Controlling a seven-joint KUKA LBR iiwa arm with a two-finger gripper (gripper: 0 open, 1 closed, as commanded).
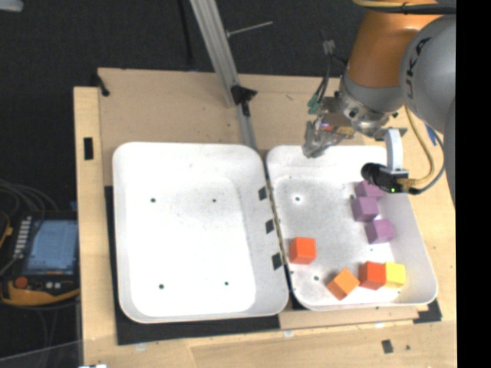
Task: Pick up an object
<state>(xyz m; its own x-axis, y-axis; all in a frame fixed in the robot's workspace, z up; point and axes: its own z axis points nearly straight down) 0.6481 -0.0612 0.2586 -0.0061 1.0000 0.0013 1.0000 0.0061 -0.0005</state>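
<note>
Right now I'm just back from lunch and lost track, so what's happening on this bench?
The arm reaches in from the right, with its gripper over the far rim of the right bin. Nothing shows between the jaws. The blocks lie in that bin: two purple, three orange and one yellow, mostly toward its near and right sides. The left bin sits alongside.

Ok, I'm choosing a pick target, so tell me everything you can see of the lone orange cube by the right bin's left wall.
The orange cube looks like a small solid block, plain and matte, perhaps foam or painted wood. It sits flat on the floor of the right bin, close to its left wall, apart from the other blocks. Whether it touches that wall is unclear. The gripper is over the bin's far edge, well away from it.
</note>
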